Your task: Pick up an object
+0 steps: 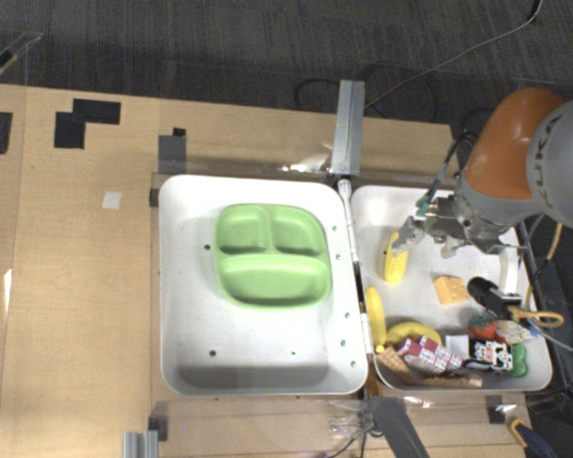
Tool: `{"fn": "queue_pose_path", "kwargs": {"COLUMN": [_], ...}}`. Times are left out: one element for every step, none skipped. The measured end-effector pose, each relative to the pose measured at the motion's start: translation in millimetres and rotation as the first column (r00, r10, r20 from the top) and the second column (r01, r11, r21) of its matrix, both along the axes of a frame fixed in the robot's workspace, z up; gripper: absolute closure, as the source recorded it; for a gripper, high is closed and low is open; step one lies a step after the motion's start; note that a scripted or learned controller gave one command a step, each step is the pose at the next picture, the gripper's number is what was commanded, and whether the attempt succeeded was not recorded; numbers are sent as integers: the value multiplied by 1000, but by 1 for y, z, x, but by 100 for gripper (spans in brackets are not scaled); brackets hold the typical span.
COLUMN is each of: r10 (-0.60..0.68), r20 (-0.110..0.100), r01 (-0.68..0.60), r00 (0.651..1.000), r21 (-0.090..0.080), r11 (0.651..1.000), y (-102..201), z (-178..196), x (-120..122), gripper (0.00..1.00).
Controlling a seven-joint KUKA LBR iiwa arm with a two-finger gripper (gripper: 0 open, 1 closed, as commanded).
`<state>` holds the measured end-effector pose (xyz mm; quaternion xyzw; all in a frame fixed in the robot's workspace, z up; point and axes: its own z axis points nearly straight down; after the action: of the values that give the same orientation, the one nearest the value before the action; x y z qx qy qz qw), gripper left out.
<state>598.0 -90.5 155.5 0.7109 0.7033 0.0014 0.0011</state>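
My gripper [427, 241] hangs low over the back of the right bin [428, 198], its two fingers spread apart and open with nothing between them. A yellow corn-like piece [395, 261] lies just below and left of the left fingertip. An orange cheese wedge [448, 290] lies on the bin floor a little in front of the gripper. A banana [412, 331] rests near the front of the bin.
The left bin [187, 267] holds a green divided plate [270, 253]. Along the right bin's front lie small printed boxes [429, 352], a black-and-white item [491, 354] and a green piece [519, 364]. Another yellow piece [375, 311] lies against the left wall.
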Motion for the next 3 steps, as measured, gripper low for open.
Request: {"fn": "queue_pose_path", "kwargs": {"r10": [172,173,94], "r20": [10,19,4], "r01": [-172,-173,-94], "r00": [985,985,996], "r21": [-3,-1,-1], "r11": [985,985,996], "y": [6,8,55], "z": [-65,-53,61], "x": [10,13,53], "gripper": [0,100,100]}}
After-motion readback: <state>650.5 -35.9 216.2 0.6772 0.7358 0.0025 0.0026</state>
